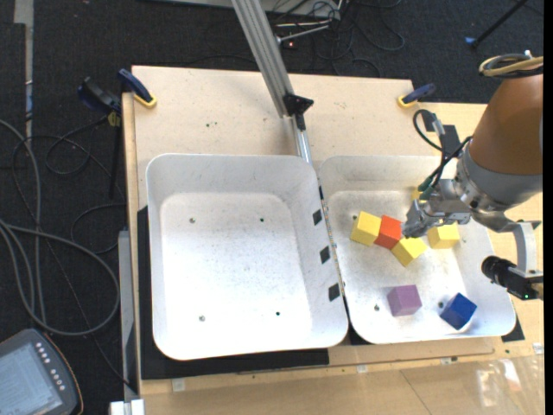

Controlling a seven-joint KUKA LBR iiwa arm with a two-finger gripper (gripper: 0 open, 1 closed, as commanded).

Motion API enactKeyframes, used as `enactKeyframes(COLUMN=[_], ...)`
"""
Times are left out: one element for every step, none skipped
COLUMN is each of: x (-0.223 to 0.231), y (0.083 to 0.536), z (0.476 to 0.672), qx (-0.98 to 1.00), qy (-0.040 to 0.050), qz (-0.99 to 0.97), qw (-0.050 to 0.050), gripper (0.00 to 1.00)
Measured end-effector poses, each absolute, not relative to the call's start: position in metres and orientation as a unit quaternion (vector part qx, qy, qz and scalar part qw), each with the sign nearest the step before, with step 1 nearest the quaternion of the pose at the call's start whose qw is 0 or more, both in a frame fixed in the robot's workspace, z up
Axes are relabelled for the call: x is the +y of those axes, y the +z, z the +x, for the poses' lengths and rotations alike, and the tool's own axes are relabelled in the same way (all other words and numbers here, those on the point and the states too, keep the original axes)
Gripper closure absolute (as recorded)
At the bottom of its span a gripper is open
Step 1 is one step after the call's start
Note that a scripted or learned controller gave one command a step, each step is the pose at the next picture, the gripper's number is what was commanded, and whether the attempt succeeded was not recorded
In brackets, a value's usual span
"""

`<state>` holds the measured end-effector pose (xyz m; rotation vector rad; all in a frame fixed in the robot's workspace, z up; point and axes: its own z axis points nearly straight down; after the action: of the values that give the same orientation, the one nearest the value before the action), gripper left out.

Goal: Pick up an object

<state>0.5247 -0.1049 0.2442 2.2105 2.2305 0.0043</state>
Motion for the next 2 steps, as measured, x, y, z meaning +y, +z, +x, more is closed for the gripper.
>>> enactKeyframes(x=[-0.051,0.003], y=[0.233,0.242], z=[0.544,0.562], qx=[0.710,0.710], qy=[0.0006,0.0016], qz=[0.704,0.704], qw=[0.000,0.000], gripper=[1.00,1.00])
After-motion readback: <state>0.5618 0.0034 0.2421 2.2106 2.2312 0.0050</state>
